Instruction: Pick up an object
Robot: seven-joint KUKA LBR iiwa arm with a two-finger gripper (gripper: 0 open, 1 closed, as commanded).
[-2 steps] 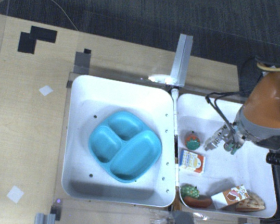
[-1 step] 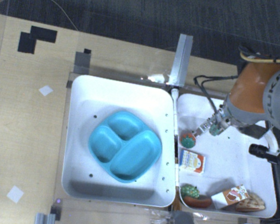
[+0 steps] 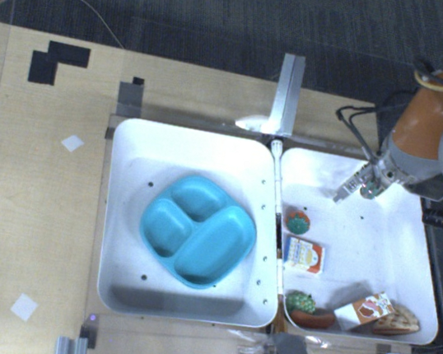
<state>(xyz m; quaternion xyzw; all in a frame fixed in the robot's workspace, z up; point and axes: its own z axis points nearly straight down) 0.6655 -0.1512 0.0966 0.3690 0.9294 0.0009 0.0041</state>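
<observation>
My gripper (image 3: 344, 195) hangs over the back part of the right bin (image 3: 412, 236), its fingers pointing down and to the left, with nothing visible between them. In that bin lie a small green and orange ball-like toy (image 3: 297, 223), a white and orange carton (image 3: 304, 254), a green and red vegetable toy (image 3: 305, 308) at the front, and a brown and white packet (image 3: 379, 314) at the front right. All of them lie well in front of the gripper.
The left bin (image 3: 122, 198) holds a blue divided plate (image 3: 198, 230). A metal post (image 3: 288, 95) stands behind the divider between the bins. The grey arm with its orange band (image 3: 430, 122) reaches in from the upper right.
</observation>
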